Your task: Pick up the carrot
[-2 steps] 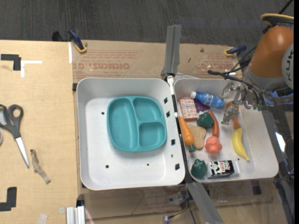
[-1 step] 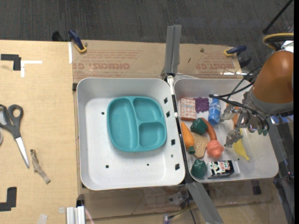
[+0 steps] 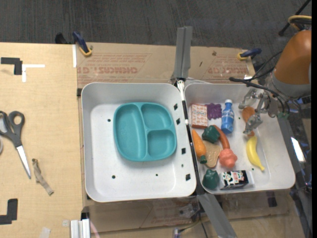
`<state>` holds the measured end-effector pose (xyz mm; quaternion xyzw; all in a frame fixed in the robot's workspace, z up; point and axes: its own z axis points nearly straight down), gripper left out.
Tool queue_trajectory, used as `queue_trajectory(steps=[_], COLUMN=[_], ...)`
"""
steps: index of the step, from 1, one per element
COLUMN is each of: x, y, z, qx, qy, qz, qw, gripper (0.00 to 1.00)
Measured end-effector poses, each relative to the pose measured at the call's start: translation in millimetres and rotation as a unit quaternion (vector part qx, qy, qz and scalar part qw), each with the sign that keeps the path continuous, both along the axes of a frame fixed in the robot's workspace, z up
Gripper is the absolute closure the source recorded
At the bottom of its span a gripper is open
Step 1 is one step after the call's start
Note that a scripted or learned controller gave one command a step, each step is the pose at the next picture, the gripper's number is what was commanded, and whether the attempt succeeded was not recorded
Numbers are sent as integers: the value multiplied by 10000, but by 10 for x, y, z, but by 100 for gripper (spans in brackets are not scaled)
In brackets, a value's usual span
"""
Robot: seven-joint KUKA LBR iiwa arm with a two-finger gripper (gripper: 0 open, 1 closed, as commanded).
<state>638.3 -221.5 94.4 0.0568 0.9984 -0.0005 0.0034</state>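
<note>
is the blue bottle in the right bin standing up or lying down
Lying down. The blue bottle lies flat on the right bin floor, white cap toward the far wall.

The arm (image 3: 296, 58) enters at the right edge of the camera view. A rounded orange band covers its upper section, with a grey segment directly beneath. A yellow-edged ring sits above the orange part. Dark cables run alongside the housing. The gripper (image 3: 255, 114) is a bare metal assembly, silver-grey, with thin linkages and small fittings.
</note>
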Motion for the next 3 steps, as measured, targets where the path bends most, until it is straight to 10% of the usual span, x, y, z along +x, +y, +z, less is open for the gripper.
queue_trajectory(steps=[1, 2, 3], x=[74, 93, -353], y=[1, 9, 28], z=[-1, 109, 1603], qx=[7, 1, 11], qy=[-2, -32, 10], qz=[-1627, -1612, -3149], qw=[9867, 9869, 9491], gripper=[0, 100, 100])
